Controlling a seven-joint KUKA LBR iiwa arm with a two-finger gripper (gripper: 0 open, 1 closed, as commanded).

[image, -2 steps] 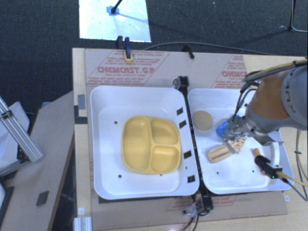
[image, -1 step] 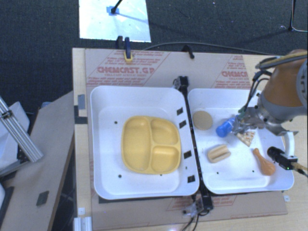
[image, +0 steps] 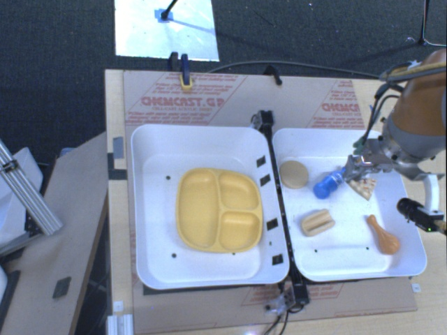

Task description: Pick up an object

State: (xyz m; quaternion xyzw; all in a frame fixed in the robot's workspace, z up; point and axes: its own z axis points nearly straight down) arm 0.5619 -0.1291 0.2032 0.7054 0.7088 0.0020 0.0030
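Observation:
The right bin [image: 349, 265] holds several small things. A blue bottle [image: 325, 185] lies near its middle, with a round tan disc [image: 294, 174] to its left. A hot dog bun [image: 317, 222] lies below them and an orange drumstick [image: 383, 236] lies at the lower right. A tan cracker slice [image: 364, 186] lies just right of the bottle. My gripper [image: 354, 167] hangs low over the bottle's right end and the cracker's upper edge. Whether it touches either one is unclear.
The left bin [image: 157, 152] bears a yellow divided plate [image: 218, 209]. A black hinge strip [image: 271, 187] runs between the two bins. The arm's grey body [image: 415, 117] covers the right bin's far right corner. A black fixture [image: 419, 215] sits at its right rim.

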